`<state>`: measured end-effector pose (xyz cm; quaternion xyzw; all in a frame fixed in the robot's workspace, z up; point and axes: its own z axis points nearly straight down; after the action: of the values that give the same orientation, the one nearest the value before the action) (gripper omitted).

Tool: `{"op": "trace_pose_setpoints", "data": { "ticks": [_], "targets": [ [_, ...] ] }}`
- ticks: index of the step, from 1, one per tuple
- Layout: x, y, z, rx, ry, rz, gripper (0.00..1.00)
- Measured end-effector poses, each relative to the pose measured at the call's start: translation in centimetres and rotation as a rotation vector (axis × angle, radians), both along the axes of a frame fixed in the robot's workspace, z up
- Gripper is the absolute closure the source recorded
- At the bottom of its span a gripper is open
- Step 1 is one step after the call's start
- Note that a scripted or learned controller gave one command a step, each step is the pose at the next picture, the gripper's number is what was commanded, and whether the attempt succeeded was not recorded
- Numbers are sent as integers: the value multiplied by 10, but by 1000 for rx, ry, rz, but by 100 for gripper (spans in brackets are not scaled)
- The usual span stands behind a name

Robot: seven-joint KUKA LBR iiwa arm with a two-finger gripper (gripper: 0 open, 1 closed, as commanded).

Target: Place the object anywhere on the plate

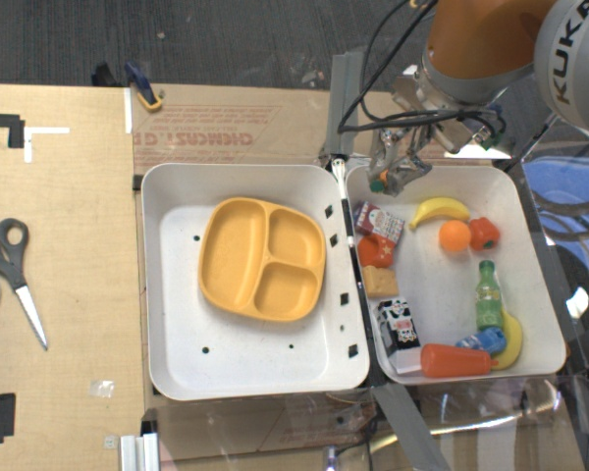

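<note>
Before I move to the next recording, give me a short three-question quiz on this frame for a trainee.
1. True or false: the plate sits in the left bin.
2. How many sections does the plate have?
3. Which item lies nearest the claw? A) carrot B) green bottle C) the upper banana

Key: 1. True. 2. Three. 3. C; the claw hangs at the right bin's far left corner, and the carrot and bottle lie toward the near side.
</note>
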<state>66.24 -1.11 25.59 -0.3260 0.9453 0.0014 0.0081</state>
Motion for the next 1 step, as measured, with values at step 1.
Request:
{"op": "trace_pose_setpoints", "data": {
  "ticks": [1],
  "targets": [
    [0, 0, 0, 0, 0, 0, 0]
  ]
}}
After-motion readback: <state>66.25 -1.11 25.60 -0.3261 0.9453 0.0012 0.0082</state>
